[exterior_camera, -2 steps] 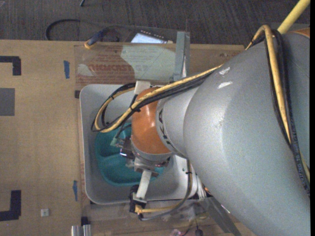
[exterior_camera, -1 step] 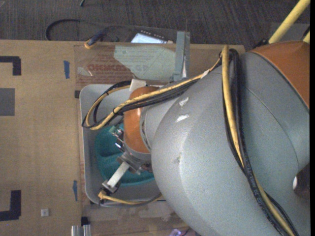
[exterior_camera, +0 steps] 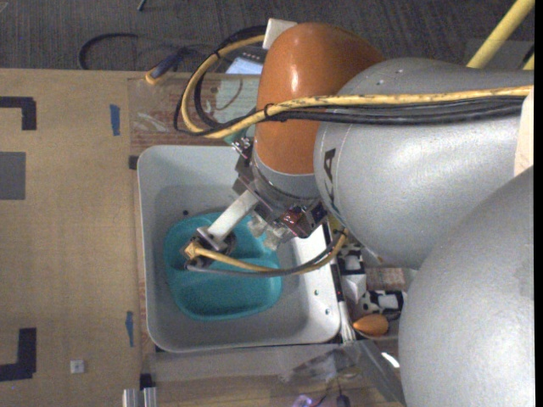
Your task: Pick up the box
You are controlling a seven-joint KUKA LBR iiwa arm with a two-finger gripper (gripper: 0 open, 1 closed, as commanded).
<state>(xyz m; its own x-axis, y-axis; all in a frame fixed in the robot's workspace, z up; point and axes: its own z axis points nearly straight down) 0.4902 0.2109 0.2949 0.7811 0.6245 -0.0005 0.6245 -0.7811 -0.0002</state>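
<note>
A teal, rounded, shallow container (exterior_camera: 225, 291) lies in the left white bin (exterior_camera: 161, 185), towards its near side. My gripper (exterior_camera: 270, 230) hangs low over the teal container's far right edge, under the orange band of the wrist. The wrist and arm cover most of the gripper. A small brownish box-like thing (exterior_camera: 386, 276) peeks out in the right bin, just beside the arm; most of it is hidden.
The grey arm covers nearly all of the right bin. An orange rounded thing (exterior_camera: 371, 323) and a black-and-white thing (exterior_camera: 379, 300) show at that bin's near left. Brown bench board (exterior_camera: 68, 227) with blue tape marks lies left of the bins.
</note>
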